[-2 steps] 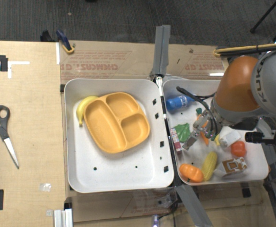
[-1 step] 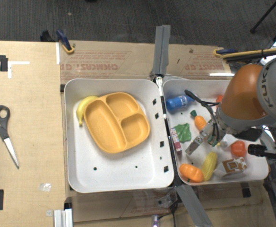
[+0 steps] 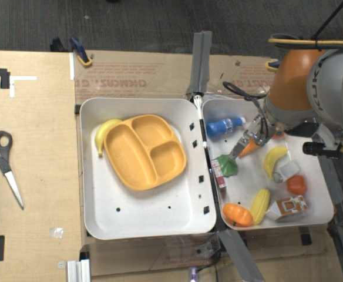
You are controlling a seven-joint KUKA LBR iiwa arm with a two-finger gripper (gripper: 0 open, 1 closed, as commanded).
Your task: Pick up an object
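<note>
My gripper (image 3: 244, 147) hangs low in the right bin (image 3: 319, 216), at its left middle. An orange carrot-like piece (image 3: 251, 146) lies right at its tip, and I cannot tell whether it is held. Just below and to the left of the tip lies a green toy (image 3: 228, 166). A blue bottle (image 3: 223, 126) lies on its side at the bin's back left. A yellow banana (image 3: 273, 159) is to the right of the gripper, beside a small white-grey piece (image 3: 288, 169).
The right bin's front holds a red-orange ball (image 3: 296, 184), a corn cob (image 3: 259, 204), an orange fruit (image 3: 237, 214), a small brown-white box (image 3: 291, 205) and a thin red stick (image 3: 220, 178). The left bin (image 3: 142, 216) holds a yellow divided plate (image 3: 145, 150) over a banana (image 3: 104, 134). Scissors (image 3: 4, 163) lie far left.
</note>
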